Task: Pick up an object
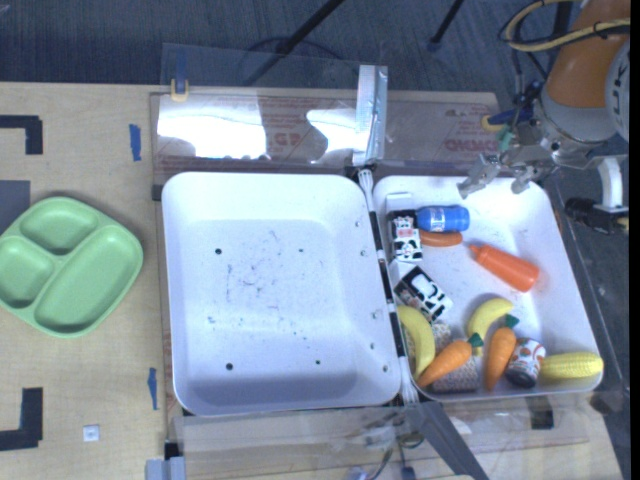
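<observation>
Camera view: hand (pixel 503 175) spread open, nothing grasped, near blue-and-white bottle (pixel 441 218) lying in right bin (pixel 562 248).

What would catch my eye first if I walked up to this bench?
Probably the bright pile of toy food in the right bin: an orange bottle, carrots, bananas and a corn cob. Next, the green divided plate lying at far left, and the gripper hanging over the right bin's far edge.

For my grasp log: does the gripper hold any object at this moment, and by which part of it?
Nothing is held. The gripper hangs open over the right bin's far edge, nothing between its fingers.
</observation>
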Robot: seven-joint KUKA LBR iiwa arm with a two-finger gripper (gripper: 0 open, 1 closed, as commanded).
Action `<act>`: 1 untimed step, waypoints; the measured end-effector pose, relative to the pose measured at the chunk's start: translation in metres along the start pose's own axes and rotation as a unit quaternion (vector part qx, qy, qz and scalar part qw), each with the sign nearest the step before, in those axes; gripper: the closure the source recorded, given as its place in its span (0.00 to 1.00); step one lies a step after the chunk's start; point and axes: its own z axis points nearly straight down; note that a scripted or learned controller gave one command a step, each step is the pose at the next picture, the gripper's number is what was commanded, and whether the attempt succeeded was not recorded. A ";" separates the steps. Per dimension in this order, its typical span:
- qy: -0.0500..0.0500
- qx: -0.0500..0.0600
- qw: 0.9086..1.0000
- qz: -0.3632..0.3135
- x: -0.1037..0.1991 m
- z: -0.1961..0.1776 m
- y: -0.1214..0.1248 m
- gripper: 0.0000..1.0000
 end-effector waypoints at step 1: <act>-0.003 -0.007 0.995 -0.096 -0.029 0.088 -0.023 0.00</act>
